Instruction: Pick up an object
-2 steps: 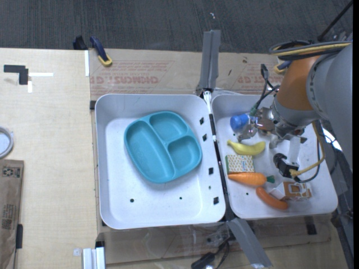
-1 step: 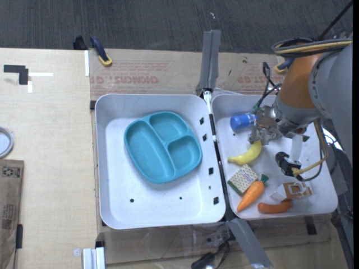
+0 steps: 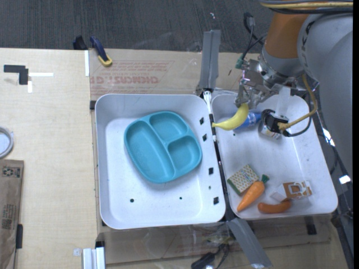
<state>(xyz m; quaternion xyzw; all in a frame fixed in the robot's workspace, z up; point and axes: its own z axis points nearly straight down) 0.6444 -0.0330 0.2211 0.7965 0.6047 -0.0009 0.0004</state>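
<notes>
My gripper (image 3: 243, 101) hangs over the far left corner of the right bin (image 3: 317, 160). A yellow banana (image 3: 234, 120) dangles from it by its upper end, which sits between the fingers. The banana's lower tip reaches over the divider between the two bins. Just behind the banana lies a small blue object (image 3: 254, 117), partly hidden.
A blue divided plate (image 3: 162, 145) lies in the left bin (image 3: 102, 150). At the near end of the right bin are a patterned small box (image 3: 243, 178), a carrot (image 3: 251, 195), an orange-red sausage (image 3: 275, 207) and a small orange-and-white carton (image 3: 296, 190).
</notes>
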